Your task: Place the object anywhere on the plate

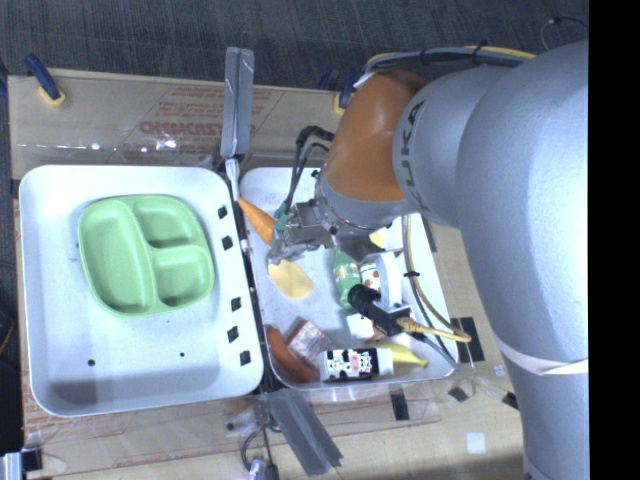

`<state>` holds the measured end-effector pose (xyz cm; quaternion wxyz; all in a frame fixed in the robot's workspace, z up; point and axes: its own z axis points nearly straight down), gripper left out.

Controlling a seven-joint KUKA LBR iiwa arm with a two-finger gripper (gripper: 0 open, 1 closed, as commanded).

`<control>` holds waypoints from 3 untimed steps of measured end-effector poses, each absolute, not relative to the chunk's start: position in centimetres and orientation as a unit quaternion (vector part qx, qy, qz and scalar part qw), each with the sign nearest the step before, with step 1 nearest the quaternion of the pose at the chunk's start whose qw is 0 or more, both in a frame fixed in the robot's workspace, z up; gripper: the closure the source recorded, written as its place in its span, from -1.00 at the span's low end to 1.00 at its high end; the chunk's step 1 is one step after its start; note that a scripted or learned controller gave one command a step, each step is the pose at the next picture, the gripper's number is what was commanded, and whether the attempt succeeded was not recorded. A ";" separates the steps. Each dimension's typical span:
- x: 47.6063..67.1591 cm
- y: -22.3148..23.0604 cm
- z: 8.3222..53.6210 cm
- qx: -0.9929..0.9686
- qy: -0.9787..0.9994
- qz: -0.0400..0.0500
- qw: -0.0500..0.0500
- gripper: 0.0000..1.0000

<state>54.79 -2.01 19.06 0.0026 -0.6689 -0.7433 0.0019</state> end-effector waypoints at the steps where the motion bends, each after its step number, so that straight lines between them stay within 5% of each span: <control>1: 57.2 4.4 20.8 -0.608 -0.794 0.001 0.001 1.00; 2: 57.2 4.5 21.7 -0.606 -0.796 0.002 0.002 1.00; 3: 57.2 4.5 21.7 -0.606 -0.796 0.002 0.002 -1.00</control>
